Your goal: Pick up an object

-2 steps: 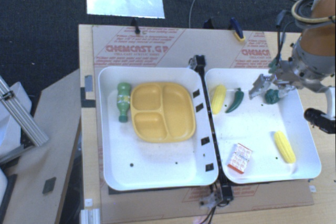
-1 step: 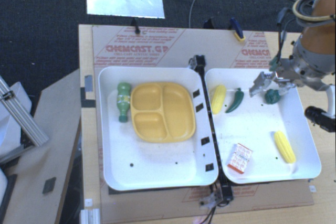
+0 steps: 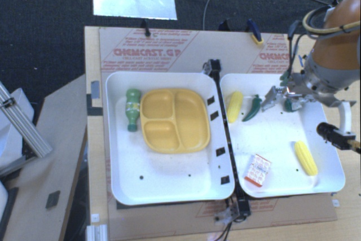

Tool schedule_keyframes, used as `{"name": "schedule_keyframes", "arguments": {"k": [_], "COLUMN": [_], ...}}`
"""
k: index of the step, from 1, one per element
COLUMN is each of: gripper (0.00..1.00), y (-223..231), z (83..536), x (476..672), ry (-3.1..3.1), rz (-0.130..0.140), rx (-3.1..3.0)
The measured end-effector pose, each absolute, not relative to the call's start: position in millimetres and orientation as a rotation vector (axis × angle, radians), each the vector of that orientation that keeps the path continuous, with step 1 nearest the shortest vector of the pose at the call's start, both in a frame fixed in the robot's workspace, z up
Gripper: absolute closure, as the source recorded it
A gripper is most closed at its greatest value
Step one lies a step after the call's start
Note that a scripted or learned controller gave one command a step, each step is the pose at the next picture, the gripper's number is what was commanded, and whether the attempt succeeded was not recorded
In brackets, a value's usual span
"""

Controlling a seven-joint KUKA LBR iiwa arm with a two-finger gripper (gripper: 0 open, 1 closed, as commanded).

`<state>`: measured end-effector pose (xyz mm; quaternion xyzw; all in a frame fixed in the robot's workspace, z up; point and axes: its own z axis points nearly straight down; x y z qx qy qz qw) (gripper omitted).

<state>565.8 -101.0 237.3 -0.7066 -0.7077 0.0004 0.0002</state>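
Two shallow white bins are sitting side by side on the bench, both of smooth plastic with rounded corners. In the left bin (image 3: 121,178) a yellow tray (image 3: 174,120) is lying flat; it is glossy, with three sunken compartments and soft, rounded edges. Just beside its left edge a small green bottle (image 3: 132,109) is lying on its side, with a lighter band around its middle.

In the right bin (image 3: 282,180) a short yellow corn cob (image 3: 234,106) is lying near the left wall, and a dark green pepper (image 3: 253,108), thin and curved, is lying just to its right, almost touching it. A second corn cob (image 3: 306,157) with a bumpy surface is resting toward the right wall. A small flat packet (image 3: 258,170), red and white, is lying near the front rim.

The grey arm with its orange band is reaching in from the right, and the claw (image 3: 278,96) is hanging over the back part of the right bin. Its metal fingers are looking slightly apart, with nothing between them. The green pepper is lying just to the left of the claw, its upper tip very near the fingertips, though I cannot tell whether they are touching.
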Motion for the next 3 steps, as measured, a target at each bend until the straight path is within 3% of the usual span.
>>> {"name": "schedule_keyframes", "arguments": {"k": [2, 3], "gripper": [0.00, 1.00], "y": [-94.8, -95.8], "z": [115.1, 129.0], "x": [568.5, 569.4], "ry": [-2.220, -2.223], "rz": [0.003, -0.001], "rx": [-2.218, -2.222]}}
